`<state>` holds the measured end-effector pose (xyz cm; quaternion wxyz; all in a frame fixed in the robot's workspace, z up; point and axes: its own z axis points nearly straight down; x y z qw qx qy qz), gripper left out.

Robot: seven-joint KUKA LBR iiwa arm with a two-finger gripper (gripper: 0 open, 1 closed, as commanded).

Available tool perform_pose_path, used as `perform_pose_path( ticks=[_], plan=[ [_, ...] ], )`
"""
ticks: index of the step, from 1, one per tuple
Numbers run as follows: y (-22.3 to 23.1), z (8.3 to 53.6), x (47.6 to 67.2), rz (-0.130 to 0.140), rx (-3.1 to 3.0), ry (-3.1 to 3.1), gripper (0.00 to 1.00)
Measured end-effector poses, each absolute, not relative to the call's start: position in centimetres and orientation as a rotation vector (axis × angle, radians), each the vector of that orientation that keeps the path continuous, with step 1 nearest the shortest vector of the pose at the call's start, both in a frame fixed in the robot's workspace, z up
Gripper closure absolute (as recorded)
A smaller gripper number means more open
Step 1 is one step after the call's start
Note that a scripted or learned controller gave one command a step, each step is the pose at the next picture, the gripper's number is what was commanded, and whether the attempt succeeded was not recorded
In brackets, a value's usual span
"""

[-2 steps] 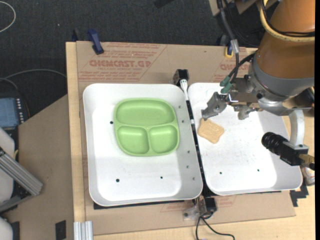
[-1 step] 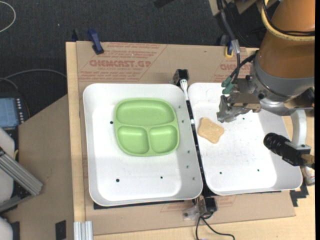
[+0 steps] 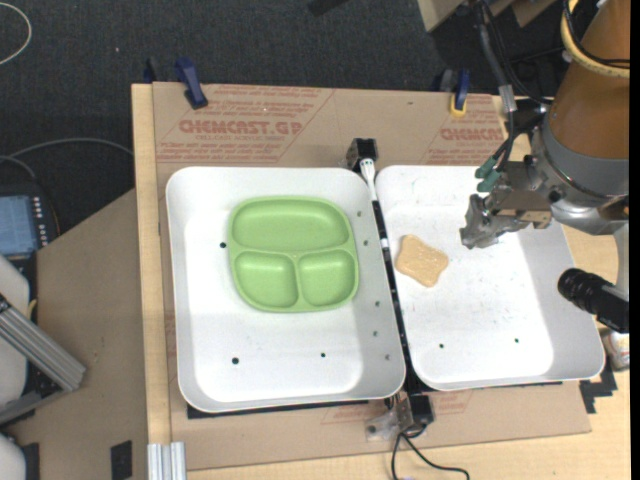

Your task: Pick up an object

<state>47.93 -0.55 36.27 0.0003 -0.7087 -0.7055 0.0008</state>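
1. Floor [image 3: 80, 58]: dark, speckled carpet, visible along the top and left of the view.
2. Thin cables [image 3: 30, 153] trail over the carpet at far left; one loops at the upper left corner.
3. Bench top: brown cardboard sheet [image 3: 250, 118] printed with red lettering, held by a blue clamp [image 3: 190, 83] at its upper left edge and another blue clamp [image 3: 459, 93] at upper right.
4. A second cardboard panel [image 3: 90, 298] lies at left, lower down.
5. Aluminium extrusion bar [image 3: 40, 343] crosses the lower left corner at a slant.
6. Blue-lit screen [image 3: 15, 223] at the left edge.
7. Light: even, overhead, soft shadows.
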Motion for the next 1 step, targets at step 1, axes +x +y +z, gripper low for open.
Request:
perform_pose_path(
  ticks=[1],
  plan=[
    [3.42, 30.44, 47.87, 0.007, -2.213, -2.221, 1.00]
  ],
)
